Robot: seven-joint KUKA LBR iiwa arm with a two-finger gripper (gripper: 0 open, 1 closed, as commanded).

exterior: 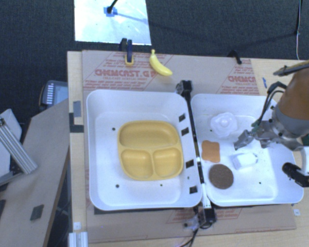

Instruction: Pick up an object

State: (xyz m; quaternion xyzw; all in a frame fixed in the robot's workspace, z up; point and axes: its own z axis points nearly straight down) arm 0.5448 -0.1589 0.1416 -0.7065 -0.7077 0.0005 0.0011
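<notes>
Two shallow white bins side by side on bench: left bin (100,138), right bin (268,189).

Left bin: yellow three-compartment plastic tray (147,149) at centre, nothing in its compartments.

Right bin: clear crumpled plastic piece (223,123) toward 11 o'clock; flat orange square slice (210,151) at 9 o'clock near the divider; round dark-brown disc (221,176) at 7 o'clock, just below the orange slice; small white block (244,160) near centre.

Grey two-finger gripper (245,139) over right bin centre, just above the white block at its 12 o'clock, apart from it. Finger spread: cannot tell. Nothing seen between the fingers.

Outside bins: yellow plastic banana (160,65) on the cardboard at 12 o'clock of the left bin.
</notes>
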